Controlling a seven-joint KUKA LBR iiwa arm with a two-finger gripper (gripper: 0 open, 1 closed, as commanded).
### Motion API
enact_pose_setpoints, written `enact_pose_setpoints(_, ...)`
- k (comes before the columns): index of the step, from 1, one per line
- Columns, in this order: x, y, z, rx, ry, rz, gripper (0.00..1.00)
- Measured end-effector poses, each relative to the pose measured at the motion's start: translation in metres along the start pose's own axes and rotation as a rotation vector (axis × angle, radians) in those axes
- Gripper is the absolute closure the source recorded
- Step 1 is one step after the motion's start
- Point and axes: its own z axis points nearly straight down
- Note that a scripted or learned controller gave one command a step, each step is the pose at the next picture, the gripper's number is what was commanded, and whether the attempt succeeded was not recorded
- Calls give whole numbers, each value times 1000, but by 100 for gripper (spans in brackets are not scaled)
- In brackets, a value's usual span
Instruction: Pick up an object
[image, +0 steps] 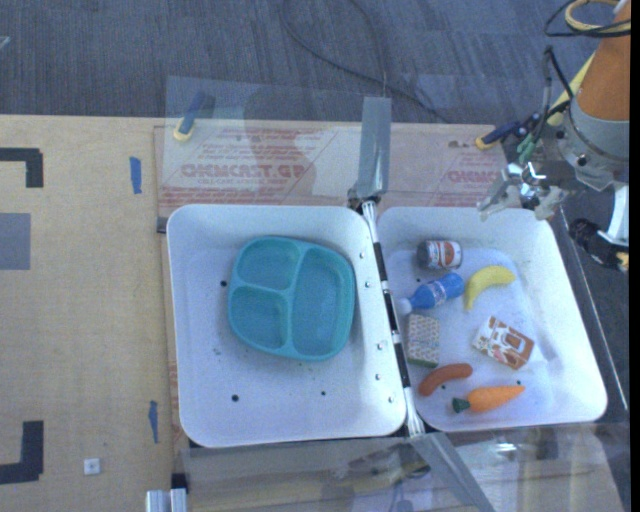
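The end effector (518, 190) hangs over the right bin's (585, 340) far corner, its fingers apart, gripping nothing; just below it lie the can (439, 253) and banana (487, 283). Further off are the bottle (432, 293), carton (503, 343), sausage (444, 377) and carrot (489, 398); farthest left, the teal plate (293, 297).

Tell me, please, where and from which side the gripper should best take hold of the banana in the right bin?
The banana lies flat and curved, apart from the blue bottle and the can. Probably best to grip its thick middle, coming straight down from above with the fingers across its narrow width. The gripper hangs over the right bin's far edge.
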Motion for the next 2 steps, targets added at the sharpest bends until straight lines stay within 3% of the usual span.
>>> enact_pose_setpoints(1,-14,-27,122,-2,0,-155,0)
enact_pose_setpoints(2,-11,-81,180,-8,0,-193,0)
